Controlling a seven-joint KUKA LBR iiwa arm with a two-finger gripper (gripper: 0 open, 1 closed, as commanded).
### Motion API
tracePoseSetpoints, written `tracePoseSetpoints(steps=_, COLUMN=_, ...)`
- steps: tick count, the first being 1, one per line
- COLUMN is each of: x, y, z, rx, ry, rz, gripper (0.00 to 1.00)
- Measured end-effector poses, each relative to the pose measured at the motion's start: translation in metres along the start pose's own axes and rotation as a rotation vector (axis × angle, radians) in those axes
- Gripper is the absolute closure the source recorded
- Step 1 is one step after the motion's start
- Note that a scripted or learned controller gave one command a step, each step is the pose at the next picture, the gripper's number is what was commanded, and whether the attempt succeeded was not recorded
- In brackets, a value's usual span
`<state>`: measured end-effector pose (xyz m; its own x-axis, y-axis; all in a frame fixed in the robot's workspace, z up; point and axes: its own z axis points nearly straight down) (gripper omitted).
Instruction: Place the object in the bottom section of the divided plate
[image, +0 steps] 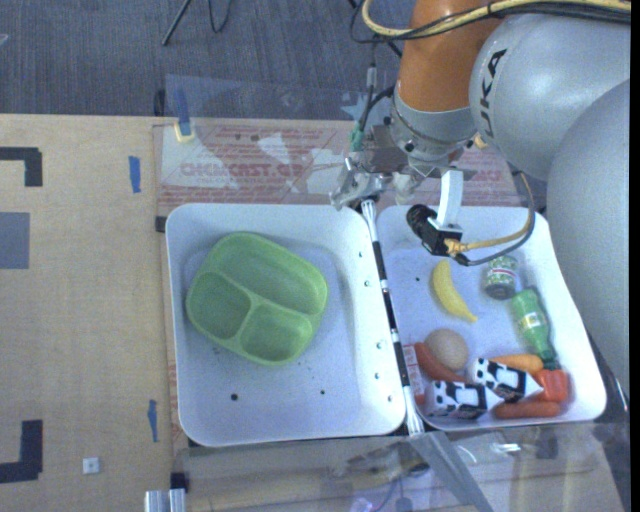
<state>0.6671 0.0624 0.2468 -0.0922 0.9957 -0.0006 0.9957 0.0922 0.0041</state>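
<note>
Green divided plate (257, 297) sits in the left bin (190, 400), all sections bare, so nothing has been placed yet. Right bin (590, 395) holds the candidates: banana (451, 291), small can (501, 277), green bottle (530, 318), egg-like ball (447, 350), a cow-print toy (470, 392), carrots (530, 405). Which one is the target, can't tell. Gripper (375, 185) hovers at the far rim between the bins, carrying nothing visible; open or closed, can't tell. Judgement: pick, transfer and place all remain.
</note>
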Motion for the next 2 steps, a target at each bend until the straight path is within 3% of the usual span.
tracePoseSetpoints(steps=1, x=0.006, y=-0.003, z=0.062, rx=0.004, ry=0.001, rz=0.025, gripper=0.00)
tracePoseSetpoints(steps=2, x=0.048, y=0.004, z=0.037, rx=0.004, ry=-0.001, rz=0.631, gripper=0.00)
